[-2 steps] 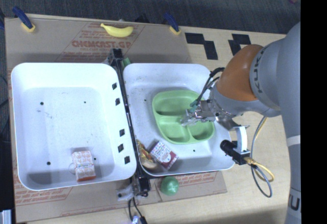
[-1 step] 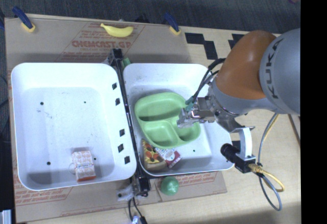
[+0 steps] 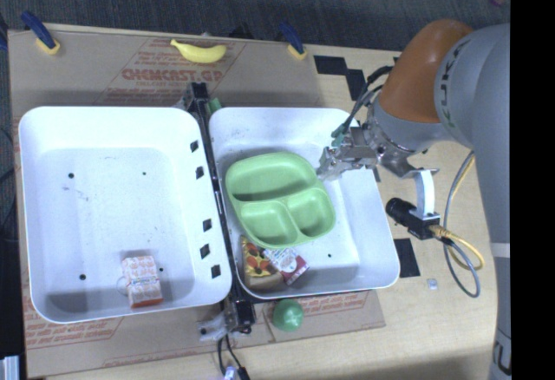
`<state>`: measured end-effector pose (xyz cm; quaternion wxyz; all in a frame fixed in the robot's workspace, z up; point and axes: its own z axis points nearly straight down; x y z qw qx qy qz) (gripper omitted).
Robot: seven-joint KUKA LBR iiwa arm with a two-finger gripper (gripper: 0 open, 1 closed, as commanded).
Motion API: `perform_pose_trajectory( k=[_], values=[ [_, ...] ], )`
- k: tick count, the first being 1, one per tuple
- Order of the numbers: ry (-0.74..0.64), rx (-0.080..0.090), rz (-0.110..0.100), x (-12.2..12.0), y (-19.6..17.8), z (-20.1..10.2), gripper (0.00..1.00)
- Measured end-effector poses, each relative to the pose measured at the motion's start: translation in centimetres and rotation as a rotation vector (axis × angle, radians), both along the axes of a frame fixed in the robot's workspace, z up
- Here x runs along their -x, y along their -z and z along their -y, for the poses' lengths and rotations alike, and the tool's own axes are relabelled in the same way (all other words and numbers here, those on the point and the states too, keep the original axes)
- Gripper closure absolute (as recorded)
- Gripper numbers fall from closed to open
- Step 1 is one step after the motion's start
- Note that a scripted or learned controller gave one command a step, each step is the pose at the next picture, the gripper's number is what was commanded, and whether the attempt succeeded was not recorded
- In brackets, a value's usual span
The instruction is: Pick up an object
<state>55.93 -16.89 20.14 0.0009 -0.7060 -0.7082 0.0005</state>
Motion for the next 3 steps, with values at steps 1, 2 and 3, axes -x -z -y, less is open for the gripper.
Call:
perform_pose_trajectory(
  k=[1, 2, 3],
  values=[
    [-0.005, -0.001, 0.000, -0.1, -1.0, -0.1, 1.00],
    [-0.010, -0.002, -0.001, -0.1, -2.1, -0.1, 1.00],
    [-0.015, -0.002, -0.002, -0.2, -3.1, -0.1, 1.00]
  ],
)
